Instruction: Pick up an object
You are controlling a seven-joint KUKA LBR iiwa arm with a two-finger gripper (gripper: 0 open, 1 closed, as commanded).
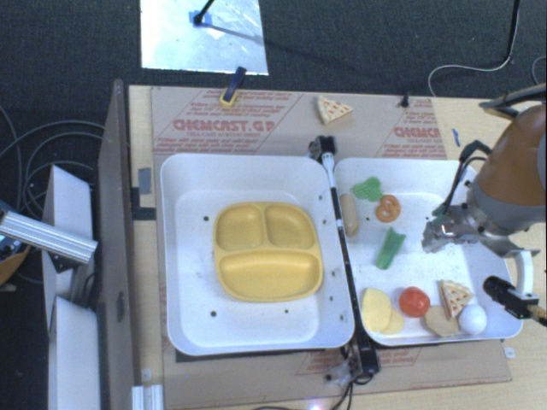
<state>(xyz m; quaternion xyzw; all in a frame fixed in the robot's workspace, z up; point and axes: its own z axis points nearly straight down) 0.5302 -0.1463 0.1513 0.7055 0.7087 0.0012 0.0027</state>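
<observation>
The gripper (440,231) hangs over the right bin (410,336), at 3 o'clock of the green pod (390,248) in that bin's middle; whether its jaws are parted or closed I cannot tell. The pod looks light, stiff and smooth plastic, best pinched across its narrow waist. In that bin I count one pod, one leafy green, one pretzel, one tomato, one egg and one pizza wedge; another wedge (334,109) lies outside at 12 o'clock

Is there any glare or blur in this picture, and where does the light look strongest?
In the camera view, the shiny sheet behind the bench glares brightest; the white bins look evenly lit with soft shadows under their rims; the gripper is slightly blurred and dark, while the yellow plate and red tomato look sharp enough.
</observation>
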